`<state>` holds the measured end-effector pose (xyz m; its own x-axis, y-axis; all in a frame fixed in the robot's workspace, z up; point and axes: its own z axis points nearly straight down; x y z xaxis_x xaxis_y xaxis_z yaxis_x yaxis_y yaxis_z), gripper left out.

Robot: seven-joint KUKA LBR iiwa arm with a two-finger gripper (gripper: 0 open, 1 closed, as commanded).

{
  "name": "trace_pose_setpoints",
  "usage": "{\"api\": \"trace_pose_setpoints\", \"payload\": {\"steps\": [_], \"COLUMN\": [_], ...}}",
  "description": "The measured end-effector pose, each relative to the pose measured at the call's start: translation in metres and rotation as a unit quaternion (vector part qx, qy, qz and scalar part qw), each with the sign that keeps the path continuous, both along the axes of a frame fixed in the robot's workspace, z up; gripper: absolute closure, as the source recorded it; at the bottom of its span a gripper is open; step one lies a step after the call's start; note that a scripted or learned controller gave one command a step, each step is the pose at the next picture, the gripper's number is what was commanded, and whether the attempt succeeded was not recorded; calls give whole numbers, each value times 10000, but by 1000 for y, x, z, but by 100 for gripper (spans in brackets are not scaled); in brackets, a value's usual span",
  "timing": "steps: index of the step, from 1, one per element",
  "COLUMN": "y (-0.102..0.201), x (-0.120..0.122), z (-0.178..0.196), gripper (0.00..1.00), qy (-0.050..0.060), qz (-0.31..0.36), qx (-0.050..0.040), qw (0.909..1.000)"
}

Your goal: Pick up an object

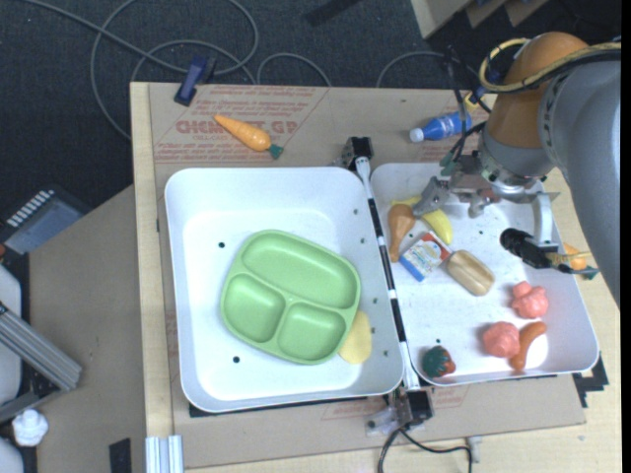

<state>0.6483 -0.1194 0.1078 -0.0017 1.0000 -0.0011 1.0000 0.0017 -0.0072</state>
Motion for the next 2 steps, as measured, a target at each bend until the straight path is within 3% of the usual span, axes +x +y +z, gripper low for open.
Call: {"api": "trace_pose_setpoints", "payload": {"steps": [1, 2], "y": [16, 18], "x": [7, 4], "z": [-21, -14], "gripper": [0, 100], "qy": [-51, 14], "qz": [-14, -1], "qx": [-29, -16], "qw": [10000, 10000]}}
